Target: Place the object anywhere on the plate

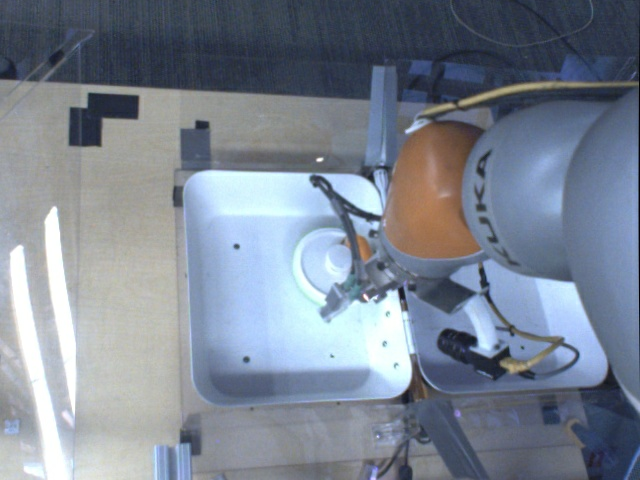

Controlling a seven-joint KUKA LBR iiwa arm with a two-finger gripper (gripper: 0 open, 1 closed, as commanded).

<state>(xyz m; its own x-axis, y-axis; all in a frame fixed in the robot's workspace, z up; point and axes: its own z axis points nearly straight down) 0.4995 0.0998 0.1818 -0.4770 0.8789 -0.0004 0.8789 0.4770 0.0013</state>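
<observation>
**Entry: bench with two bins, one arm, one plate.**

1. Bench: pale wood, bearing two shallow white bins side by side. A black stepped mark sits at its far left corner, well apart from the work.
2. Left bin: holds the plate. Its floor is otherwise bare white, with a few small dark dots.
3. Right bin: largely covered from above by the arm. No loose item can be made out in the part that shows.
4. Plate: round and white, lying flat in the right half of the left bin, near its far side. It has a brighter ring at its middle. White on white makes it hard to say whether anything rests there.
5. Arm: grey with an orange band, reaching in from the right across the wall between the bins.
6. Gripper: hangs low over the near right edge of the plate, its tip pointing down and to the left. Whether it is spread or closed cannot be told, as the view is too small and blurred there.
7. Object: not clearly identifiable. A small orange patch just beside the plate's right rim, under the wrist, may be it or may belong to the robot.

**Status of task:** judged to be at or near the placing step, with the tool already over the plate. Placement is not confirmed. What is left is a visible release of the object onto the plate, then a withdrawal.
</observation>
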